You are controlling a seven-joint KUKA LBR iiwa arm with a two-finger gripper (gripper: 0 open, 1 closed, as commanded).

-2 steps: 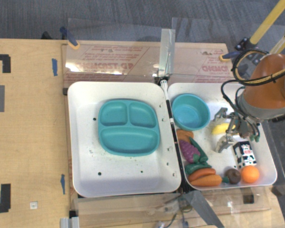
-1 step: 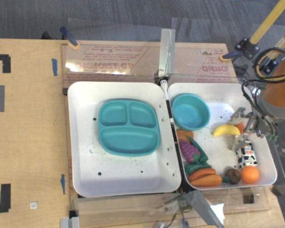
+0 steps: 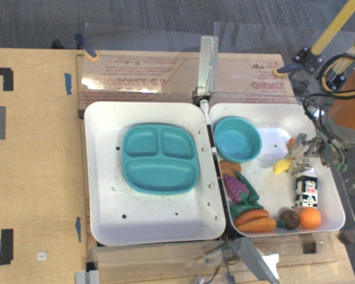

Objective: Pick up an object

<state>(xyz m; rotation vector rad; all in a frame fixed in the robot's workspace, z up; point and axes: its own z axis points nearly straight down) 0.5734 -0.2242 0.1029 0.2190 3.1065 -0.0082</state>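
Observation:
My gripper (image 3: 302, 156) hangs low over the right side of the right bin (image 3: 272, 118), reaching in from the right. A small yellow toy (image 3: 282, 167) lies just to its left, close to the gripper's tip. Directly below the gripper stands a black-and-white cow-patterned carton (image 3: 306, 192). Along the bin's front lie an orange (image 3: 310, 218), a brown round piece (image 3: 290, 218) and two carrots (image 3: 255, 219). Purple grapes (image 3: 236, 187) and a green piece (image 3: 247, 206) sit by the bin's left wall. A teal bowl (image 3: 237, 139) stands at the back left.
The left bin (image 3: 100, 176) holds a teal divided plate (image 3: 161, 158). A clear plastic wall (image 3: 207, 64) rises behind both bins. Cables and a yellow bar (image 3: 337, 22) crowd the upper right. Wooden bench top (image 3: 29, 158) extends to the left.

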